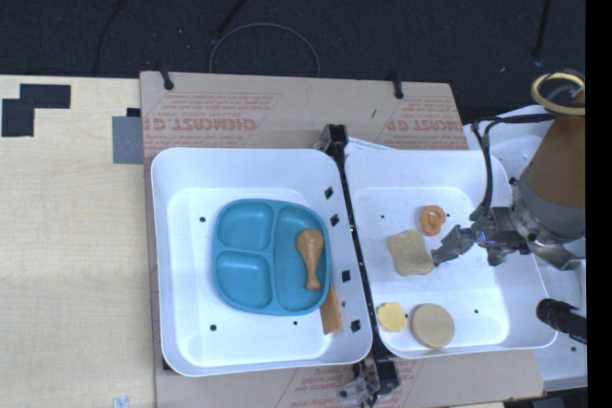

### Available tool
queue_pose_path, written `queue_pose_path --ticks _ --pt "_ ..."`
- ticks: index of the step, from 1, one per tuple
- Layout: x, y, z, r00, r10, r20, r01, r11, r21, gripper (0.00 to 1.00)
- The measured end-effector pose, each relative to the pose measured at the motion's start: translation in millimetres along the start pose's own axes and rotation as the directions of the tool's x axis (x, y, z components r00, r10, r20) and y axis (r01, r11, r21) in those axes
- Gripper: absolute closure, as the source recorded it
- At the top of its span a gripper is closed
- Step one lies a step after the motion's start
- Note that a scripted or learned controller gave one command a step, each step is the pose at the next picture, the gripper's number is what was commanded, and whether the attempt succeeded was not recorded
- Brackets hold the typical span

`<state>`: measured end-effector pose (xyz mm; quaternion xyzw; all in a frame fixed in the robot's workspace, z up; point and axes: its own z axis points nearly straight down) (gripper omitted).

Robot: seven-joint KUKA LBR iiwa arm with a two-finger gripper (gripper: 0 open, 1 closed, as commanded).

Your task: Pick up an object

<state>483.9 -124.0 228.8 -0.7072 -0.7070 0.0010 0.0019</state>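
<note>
A desk [67, 234] of pale wood carries two shallow white bins side by side, the left bin [182, 196] and the right bin [497, 320], resting on a sheet of printed cardboard [287, 115]. One grey and orange robot arm [559, 177] reaches in from the right, low over the right bin. Its hand [449, 248] sits just beside a pale, lumpy bread-like piece [409, 253], apparently touching its right edge; whether the hand is open or closed cannot be told at this size, and nothing is clearly held. The left bin holds one blue divided plate [258, 258], with one tan toy drumstick [311, 255] lying on it and one brown stick-like piece [330, 312] at its lower right edge. The right bin holds four small things: the bread-like piece, one orange ring [432, 221] just above it, one beige disc [432, 325] near the front, and one smaller yellow disc [390, 316] beside that. The bread-like piece looks like the likely target. To do this well, the hand should probably centre over the piece, not its edge, before closing, and avoid nudging the ring.
</note>
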Motion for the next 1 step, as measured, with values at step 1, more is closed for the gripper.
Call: queue_pose_path --ticks 1 --pt "-5.9 -6.0 47.5 1.000 0.001 -0.001 0.000 1.000 0.005 0.00"
